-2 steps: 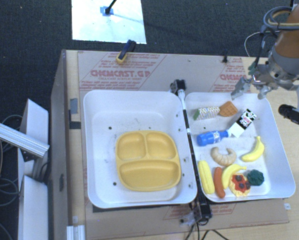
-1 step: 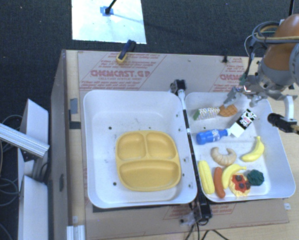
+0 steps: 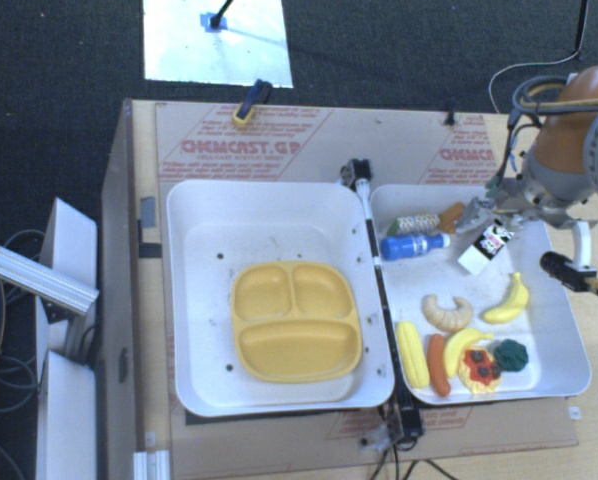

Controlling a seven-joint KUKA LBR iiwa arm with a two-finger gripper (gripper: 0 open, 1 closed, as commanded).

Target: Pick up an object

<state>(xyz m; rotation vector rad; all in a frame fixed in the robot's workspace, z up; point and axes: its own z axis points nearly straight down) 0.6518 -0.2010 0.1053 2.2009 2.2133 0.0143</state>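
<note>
Nearest the camera, pizza (image 3: 480, 366), broccoli (image 3: 511, 353) and a carrot (image 3: 437, 363) lie in the right bin (image 3: 569, 353). Above them, the hand (image 3: 491, 220) hangs over a white carton (image 3: 483, 248), perhaps touching it; its opening cannot be told.

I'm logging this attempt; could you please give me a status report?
Claw low over right bin, far end. White carton right below it, not gripped. Blue bottle lies close alongside.
</note>
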